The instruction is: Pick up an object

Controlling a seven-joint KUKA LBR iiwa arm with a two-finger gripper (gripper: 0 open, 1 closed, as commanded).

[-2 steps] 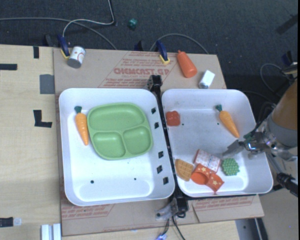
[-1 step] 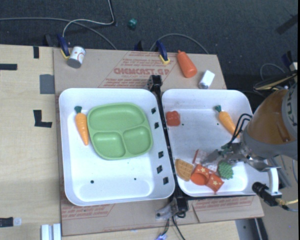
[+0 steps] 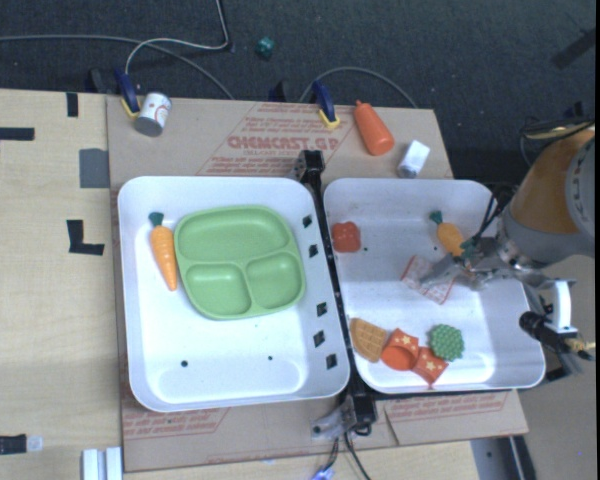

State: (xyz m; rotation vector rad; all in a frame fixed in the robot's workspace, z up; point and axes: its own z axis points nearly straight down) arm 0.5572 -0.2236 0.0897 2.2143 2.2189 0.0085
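Note:
The right bin (image 3: 480,203) holds a small carrot (image 3: 448,234), a pale pink flat packet (image 3: 425,276), a red tomato-like piece (image 3: 346,236), a tan waffle piece (image 3: 368,338), red blocks (image 3: 402,350) and a green broccoli (image 3: 446,341). My gripper (image 3: 462,264) reaches in from the right. It sits low in the bin at the packet's right edge, just below the small carrot. Nothing visibly hangs from it.
In the left bin (image 3: 140,298) lie a green divided plate (image 3: 242,261) and a larger carrot (image 3: 163,253). Behind the bins on the cardboard are an orange bottle (image 3: 373,128), a white cube (image 3: 414,157) and a small can (image 3: 154,113).

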